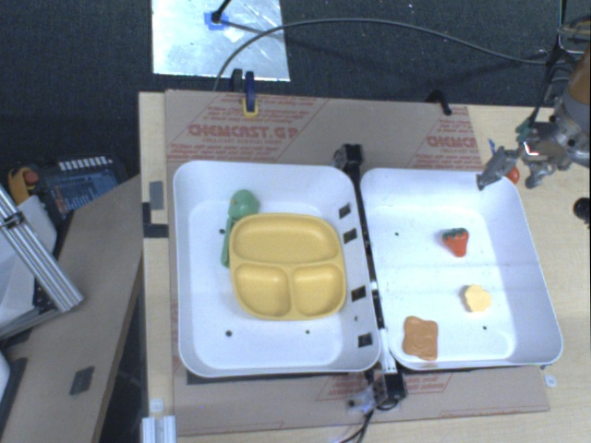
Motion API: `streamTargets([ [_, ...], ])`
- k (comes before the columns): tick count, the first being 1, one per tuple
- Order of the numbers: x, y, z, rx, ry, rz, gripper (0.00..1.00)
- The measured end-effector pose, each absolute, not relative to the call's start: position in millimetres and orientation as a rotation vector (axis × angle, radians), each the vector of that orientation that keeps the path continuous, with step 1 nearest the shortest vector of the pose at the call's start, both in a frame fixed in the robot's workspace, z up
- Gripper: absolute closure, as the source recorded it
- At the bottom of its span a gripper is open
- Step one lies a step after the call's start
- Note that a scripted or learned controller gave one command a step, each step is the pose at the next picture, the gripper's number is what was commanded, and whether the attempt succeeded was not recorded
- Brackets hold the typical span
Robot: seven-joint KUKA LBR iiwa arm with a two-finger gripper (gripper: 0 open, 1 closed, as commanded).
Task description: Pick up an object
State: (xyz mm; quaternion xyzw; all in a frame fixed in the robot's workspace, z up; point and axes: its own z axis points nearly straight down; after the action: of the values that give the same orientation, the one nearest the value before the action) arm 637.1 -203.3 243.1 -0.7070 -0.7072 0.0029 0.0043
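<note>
Three small things lie in the right bin (526, 275): a red toy strawberry with a green top (455, 241), a pale yellow piece (476, 298), and a brown, toast-like piece (420, 338) near the front left corner. My gripper (509, 177) hangs over the bin's far right corner, up and to the right of the strawberry and well apart from it. Its two dark fingers stand apart, open, with nothing between them.
The left bin (199, 330) bears a yellow divided plate (286, 266) with a green toy (240, 212) partly tucked under its far left edge. A black divider with clips (358, 238) runs between the bins. Cables cross behind the bench.
</note>
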Motion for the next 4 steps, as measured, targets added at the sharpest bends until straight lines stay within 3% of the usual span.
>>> streamTargets([
  [1,639.5,-202,251,-2.219,-2.227,-0.001,0.0],
  [3,647.9,-201,148,-2.216,-2.229,0.0,0.0],
  [4,642.2,-200,88,-2.217,-2.224,0.002,0.0],
])
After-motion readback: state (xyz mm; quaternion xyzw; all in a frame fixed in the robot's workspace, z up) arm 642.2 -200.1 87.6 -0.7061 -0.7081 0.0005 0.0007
